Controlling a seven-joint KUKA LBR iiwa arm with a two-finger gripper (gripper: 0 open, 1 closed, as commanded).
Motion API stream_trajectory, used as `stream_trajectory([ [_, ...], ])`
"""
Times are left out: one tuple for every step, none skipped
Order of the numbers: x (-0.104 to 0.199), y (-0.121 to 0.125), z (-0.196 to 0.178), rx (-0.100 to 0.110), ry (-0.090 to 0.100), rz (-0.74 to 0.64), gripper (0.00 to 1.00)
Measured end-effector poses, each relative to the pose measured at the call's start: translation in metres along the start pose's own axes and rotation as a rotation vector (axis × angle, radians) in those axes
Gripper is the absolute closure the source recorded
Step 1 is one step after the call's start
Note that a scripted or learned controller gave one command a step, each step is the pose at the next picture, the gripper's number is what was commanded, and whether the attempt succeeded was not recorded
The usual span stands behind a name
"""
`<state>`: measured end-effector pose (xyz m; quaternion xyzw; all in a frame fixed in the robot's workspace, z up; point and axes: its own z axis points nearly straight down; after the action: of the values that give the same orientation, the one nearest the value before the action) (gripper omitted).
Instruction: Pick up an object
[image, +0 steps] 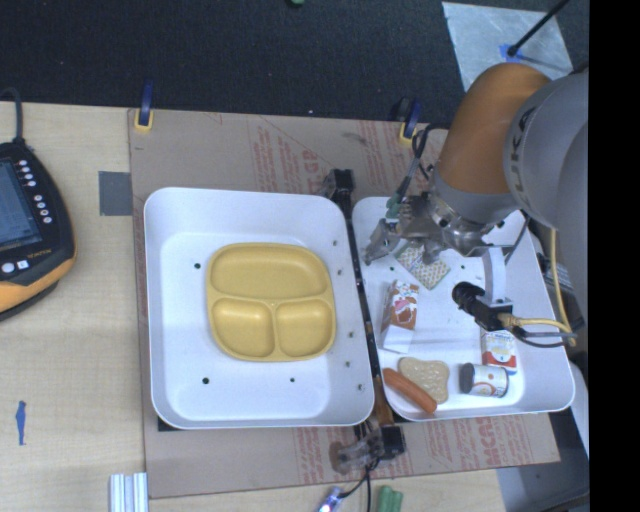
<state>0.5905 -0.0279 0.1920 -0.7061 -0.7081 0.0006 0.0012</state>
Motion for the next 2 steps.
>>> stream_trajectory([
  [-0.024,-0.043,0.000,0.001,-0.002,-0.001,0.00],
  [-0.065,-0.021,0.097,-0.006,-0.001,0.000,0.00],
])
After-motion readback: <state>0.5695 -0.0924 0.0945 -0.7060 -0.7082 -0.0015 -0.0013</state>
